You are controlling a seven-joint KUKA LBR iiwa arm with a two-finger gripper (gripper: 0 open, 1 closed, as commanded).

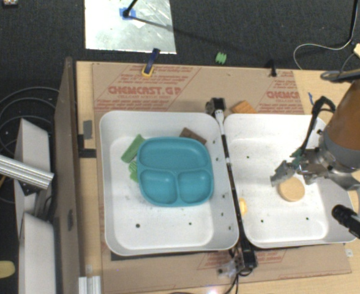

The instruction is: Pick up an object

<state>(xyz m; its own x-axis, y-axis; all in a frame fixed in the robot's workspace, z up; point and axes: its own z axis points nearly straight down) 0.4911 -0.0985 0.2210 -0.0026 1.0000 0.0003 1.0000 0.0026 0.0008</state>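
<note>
Over the right bin (259,225) our hand (293,170) sits low, just above and touching the edge of a tan disc (292,190) lying flat on the bin floor. We can't tell how the hand is set; it's too small and blurred at the tip. Disc shows below the hand, not between anything, so we don't call it grasped.

Disc is the likely pick: it's the one loose item in this bin with the arm (351,127) right on it. It lies well off the walls, so we judge a top-down approach is fine.

Left bin (116,182) holds a blue tray (174,170), three compartments, with a green piece (131,148) tucked at its left edge and a brown piece (193,135) at its top right. Both look partly wedged under or beside the tray, harder picks.

A small yellow bit (242,207) sits at the divider between the bins. An orange block (243,108) lies on the bench just outside the bins.

Risk, in our view: disc is flat and thin, so the hand may slide off it.
</note>
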